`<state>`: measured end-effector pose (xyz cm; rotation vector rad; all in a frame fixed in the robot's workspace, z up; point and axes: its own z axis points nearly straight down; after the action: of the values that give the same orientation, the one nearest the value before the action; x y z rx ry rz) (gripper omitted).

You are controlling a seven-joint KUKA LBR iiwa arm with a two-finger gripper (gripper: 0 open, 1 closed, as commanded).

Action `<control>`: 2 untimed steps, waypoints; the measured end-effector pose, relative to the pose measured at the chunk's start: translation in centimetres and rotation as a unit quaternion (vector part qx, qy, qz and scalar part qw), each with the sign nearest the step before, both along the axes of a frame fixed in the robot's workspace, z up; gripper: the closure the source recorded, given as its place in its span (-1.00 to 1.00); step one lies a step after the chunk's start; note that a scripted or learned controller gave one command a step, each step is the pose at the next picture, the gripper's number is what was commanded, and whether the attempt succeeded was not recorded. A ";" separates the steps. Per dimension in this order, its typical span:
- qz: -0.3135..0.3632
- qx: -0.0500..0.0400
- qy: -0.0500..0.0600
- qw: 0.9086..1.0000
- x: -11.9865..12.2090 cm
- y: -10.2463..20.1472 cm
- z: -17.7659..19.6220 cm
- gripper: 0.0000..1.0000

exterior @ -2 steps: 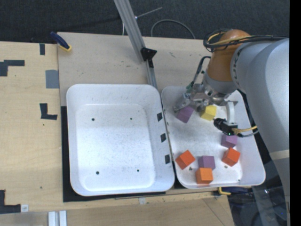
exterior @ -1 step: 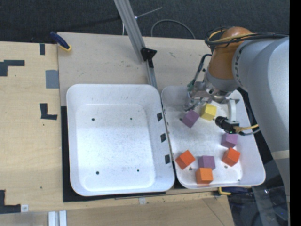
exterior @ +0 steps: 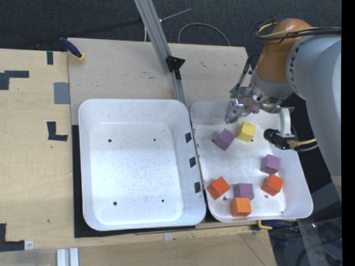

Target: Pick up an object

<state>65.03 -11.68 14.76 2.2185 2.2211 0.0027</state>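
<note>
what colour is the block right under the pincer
Yellow: the block sits just below the pincer, seen in the camera view.

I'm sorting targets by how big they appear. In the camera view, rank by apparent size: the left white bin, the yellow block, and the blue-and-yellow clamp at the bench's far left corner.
1. Left white bin, by far the largest.
2. Yellow block and blue-and-yellow clamp: they look similar, and the clamp lies farther from the camera, so I won't rank them.

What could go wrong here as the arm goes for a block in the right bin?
The end effector hangs by the bin's far wall, so a descent there might clip the rim. The yellow block and the tilted purple block sit close together, so closing on one could nudge the other. Near the front, two orange blocks crowd a purple one, leaving little finger room.
</note>
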 end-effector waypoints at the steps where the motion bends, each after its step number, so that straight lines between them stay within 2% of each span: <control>1: 0.000 0.000 0.000 1.000 -0.2 -0.1 4.3 1.00; 2: 0.000 0.000 0.000 1.000 -0.1 0.0 8.0 1.00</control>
<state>64.95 -11.70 22.75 2.2173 2.2215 0.0033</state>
